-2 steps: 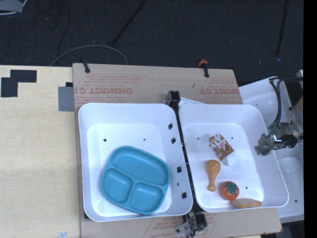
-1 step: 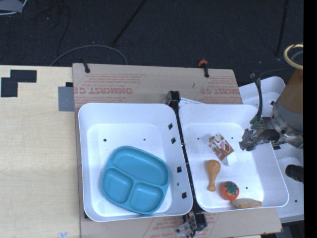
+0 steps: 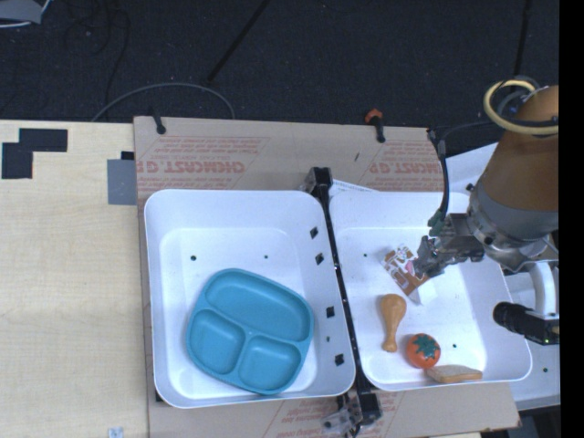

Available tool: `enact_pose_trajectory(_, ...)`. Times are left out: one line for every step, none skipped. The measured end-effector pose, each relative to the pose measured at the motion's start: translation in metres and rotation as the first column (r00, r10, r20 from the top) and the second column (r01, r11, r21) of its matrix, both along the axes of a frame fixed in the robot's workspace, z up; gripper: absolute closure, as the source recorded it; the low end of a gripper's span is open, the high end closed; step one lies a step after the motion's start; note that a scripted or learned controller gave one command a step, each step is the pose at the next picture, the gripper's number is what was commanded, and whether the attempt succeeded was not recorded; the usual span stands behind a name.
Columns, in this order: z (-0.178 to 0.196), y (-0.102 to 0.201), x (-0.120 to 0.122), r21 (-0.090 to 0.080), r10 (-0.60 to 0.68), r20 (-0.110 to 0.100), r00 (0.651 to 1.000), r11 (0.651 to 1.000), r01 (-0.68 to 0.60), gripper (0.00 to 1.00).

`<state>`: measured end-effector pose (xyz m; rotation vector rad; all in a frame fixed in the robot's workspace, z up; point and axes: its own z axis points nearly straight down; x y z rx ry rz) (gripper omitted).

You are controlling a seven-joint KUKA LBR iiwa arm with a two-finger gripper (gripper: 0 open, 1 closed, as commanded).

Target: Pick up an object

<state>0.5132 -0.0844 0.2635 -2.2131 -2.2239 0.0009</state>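
The right bin [image 3: 365,217] holds a small printed packet [image 3: 402,267], a tan toy drumstick [image 3: 391,318], a red-orange tomato-like toy [image 3: 422,349] and a flat tan piece like a bread slice [image 3: 453,373]. My gripper [image 3: 429,255] reaches in from the right and sits right against the packet's right edge, low in the bin. Its dark fingers overlap the packet, and I cannot tell whether they close on it. The arm's orange band and grey wrist [image 3: 520,181] rise above the bin's right side.
The left bin [image 3: 173,217] holds a blue three-compartment plate [image 3: 248,330]. A black divider [image 3: 330,272] runs between the bins. Cardboard lies under both bins, with black clamps at the back edge. Light wooden bench spreads to the left.
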Motion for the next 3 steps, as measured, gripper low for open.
enact_pose_trajectory(0.0,0.045,0.012,-0.001,-0.002,0.001,1.0,1.0,0.002,1.0)
enact_pose_trajectory(-0.018,0.093,0.022,-0.001,-0.001,-0.003,1.0,1.0,0.001,1.0)
enact_pose_trajectory(-0.03,0.153,0.026,-0.001,0.0,-0.003,1.0,1.0,0.0,1.0)
